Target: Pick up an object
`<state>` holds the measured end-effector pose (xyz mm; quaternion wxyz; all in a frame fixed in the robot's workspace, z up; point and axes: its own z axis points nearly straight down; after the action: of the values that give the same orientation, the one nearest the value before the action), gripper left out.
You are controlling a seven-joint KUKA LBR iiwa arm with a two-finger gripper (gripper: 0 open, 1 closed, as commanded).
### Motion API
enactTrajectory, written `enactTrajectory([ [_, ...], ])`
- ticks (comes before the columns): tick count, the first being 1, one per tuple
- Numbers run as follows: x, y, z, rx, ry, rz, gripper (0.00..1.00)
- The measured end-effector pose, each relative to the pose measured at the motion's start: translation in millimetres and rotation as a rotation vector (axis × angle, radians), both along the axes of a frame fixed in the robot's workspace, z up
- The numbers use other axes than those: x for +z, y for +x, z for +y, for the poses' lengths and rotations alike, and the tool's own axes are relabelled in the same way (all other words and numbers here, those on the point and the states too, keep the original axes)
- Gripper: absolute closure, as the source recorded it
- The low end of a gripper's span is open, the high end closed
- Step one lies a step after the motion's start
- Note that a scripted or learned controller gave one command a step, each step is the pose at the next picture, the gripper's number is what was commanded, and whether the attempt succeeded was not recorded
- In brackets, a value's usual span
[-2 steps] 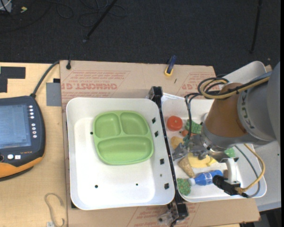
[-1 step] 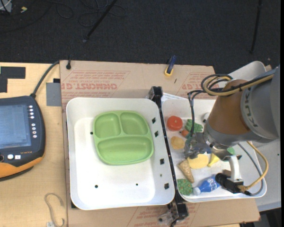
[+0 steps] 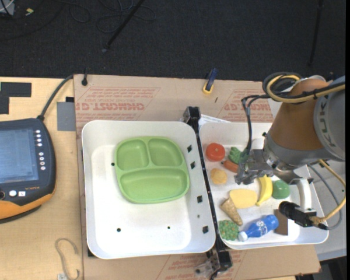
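Gripper (image 3: 249, 174) hung low in the right bin (image 3: 321, 236), w/ toy food around it: tomato (image 3: 215, 151), banana (image 3: 264, 189), cheese wedge (image 3: 244, 198), blue bottle (image 3: 260, 227). Couldn't tell its grasp state, too dark and small. Nothing looked lifted, so pick not yet done; green plate (image 3: 152, 170) sat in the left bin (image 3: 102, 214).
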<state>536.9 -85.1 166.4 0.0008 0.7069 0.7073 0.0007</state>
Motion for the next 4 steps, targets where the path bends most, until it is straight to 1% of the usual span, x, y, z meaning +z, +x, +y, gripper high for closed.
enactTrajectory([
  [1, 63, -1, -4, 0.0, 0.0, -0.001, 1.0],
  [2, 60, -1, -5, -0.003, 0.001, 0.005, 1.0],
  [3, 56, 28, 51, 0.005, 0.003, 0.004, 1.0],
  [4, 62, 38, 76, 0.002, 0.001, 0.005, 1.0],
])
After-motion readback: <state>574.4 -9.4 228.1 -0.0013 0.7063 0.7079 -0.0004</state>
